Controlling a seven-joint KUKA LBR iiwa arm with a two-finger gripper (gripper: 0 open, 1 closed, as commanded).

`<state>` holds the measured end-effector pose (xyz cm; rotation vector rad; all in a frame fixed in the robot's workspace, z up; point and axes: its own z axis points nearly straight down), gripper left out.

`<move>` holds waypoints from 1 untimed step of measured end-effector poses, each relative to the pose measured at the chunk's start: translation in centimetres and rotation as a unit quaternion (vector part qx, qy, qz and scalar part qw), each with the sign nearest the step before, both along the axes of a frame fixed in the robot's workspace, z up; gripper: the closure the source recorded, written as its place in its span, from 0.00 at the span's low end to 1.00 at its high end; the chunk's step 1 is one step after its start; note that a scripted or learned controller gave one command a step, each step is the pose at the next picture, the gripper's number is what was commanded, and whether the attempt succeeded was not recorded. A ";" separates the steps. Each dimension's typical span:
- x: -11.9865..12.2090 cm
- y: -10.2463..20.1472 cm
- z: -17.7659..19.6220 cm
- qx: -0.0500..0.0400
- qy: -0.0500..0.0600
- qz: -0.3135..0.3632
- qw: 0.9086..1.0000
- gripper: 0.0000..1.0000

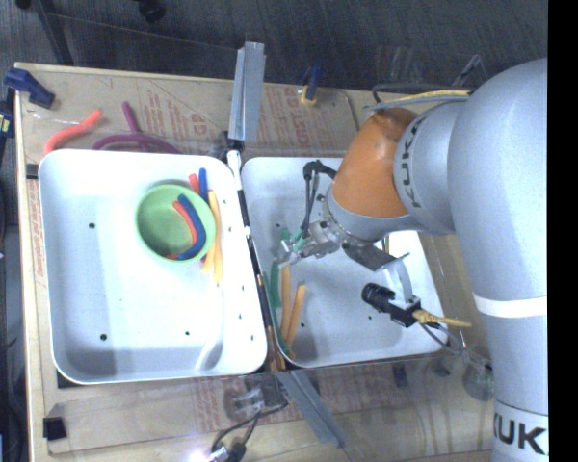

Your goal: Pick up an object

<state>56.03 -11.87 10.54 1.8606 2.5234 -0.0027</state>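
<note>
Objects fill both bins: left bin [77,325] holds a green bowl [169,221] with coloured sticks [210,229]; right bin [347,340] holds orange and green sticks [291,311] below the gripper [294,248], grip unclear

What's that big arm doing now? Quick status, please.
Gripper low in right bin, above orange sticks. Nothing visibly held. Green bowl sits in left bin.

Wooden bench [154,407] with two white bins [87,316] side by side.
</note>
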 end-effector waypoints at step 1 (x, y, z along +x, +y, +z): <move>0.0 0.0 0.0 0.000 0.000 0.000 1.000 0.00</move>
